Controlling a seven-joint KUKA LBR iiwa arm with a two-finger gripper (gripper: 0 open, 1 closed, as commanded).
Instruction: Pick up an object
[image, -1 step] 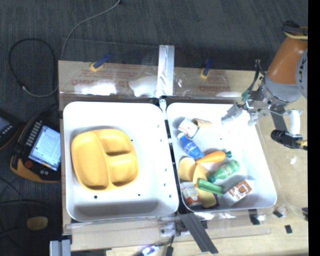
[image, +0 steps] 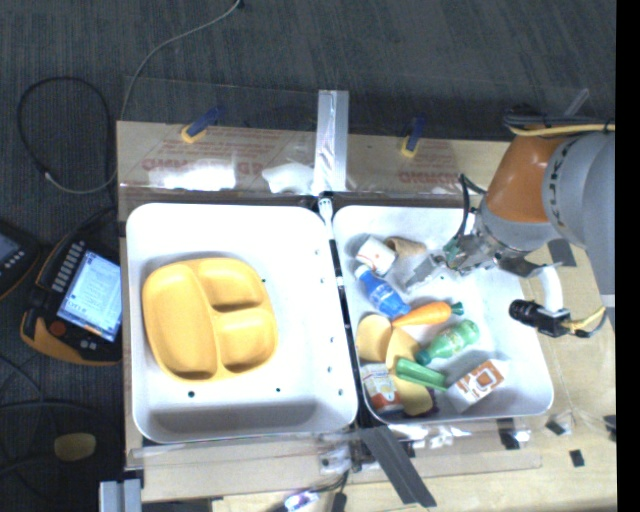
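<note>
The right bin (image: 520, 345) holds a heap of small objects. At its back lie a white bottle with a red cap (image: 374, 255) and a tan object (image: 407, 244). Below them are a blue bottle (image: 382, 295), an orange carrot (image: 428, 313), a green bottle (image: 449, 341), yellow pieces (image: 384, 340), a green stick (image: 420, 374), a small can (image: 379, 386) and an orange-and-white carton (image: 478, 380). My gripper (image: 430, 267) reaches in from the right, low over the bin's back part, just right of the white bottle and above the carrot. Nothing visibly sits in its grasp.
The left bin (image: 160, 225) bears a yellow divided tray (image: 210, 315). A tablet device (image: 88, 292) and cables lie on the floor to the left. Two clamps (image: 203, 123) hold the back board. The grey arm with its orange band (image: 522, 185) crosses the right bin's far right corner.
</note>
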